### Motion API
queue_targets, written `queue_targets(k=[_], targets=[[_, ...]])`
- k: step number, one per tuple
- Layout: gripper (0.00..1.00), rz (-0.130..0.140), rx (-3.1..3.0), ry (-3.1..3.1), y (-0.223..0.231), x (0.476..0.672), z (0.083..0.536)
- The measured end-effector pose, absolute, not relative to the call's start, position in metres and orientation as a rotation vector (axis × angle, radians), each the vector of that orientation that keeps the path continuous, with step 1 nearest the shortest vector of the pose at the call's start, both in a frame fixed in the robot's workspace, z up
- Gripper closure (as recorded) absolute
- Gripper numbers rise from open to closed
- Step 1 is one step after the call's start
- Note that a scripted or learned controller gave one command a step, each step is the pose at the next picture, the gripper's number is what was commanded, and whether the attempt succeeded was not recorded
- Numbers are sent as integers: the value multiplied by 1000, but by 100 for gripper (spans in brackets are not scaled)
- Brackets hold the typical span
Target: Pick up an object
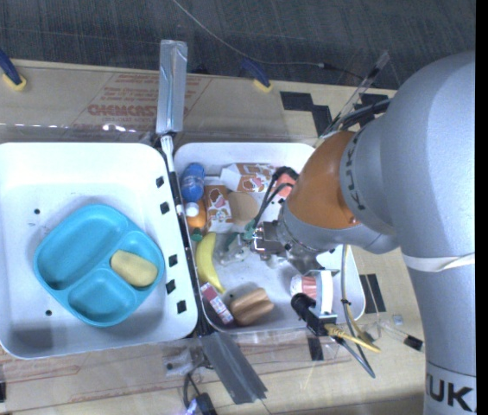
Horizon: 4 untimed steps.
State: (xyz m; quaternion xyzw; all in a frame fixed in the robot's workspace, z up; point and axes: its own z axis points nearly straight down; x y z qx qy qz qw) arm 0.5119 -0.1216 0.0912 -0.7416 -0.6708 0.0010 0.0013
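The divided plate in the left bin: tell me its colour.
Light blue, plain with no pattern; the divided plate shows clearly in the camera view, with a yellow lump in one compartment.

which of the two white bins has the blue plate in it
The left bin, the one farther from the arm. The blue plate lies in it with a yellow lump on it; the right bin holds a banana and packets.

arm point(425, 154): grey, rounded | orange band point(330, 184) | white "KUK" lettering | black cable
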Motion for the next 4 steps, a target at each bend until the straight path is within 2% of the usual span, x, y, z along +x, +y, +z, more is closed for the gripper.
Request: queue_targets(k=[1, 2, 3, 4], targets=[[0, 0, -2206, -2233, -100, 571, 92], [0, 3, -2091, -2339, -104, 542, 91], [100, 3, -2085, -2342, -103, 542, 101], [100, -7, -2262, -2184, -49, 589, 195]])
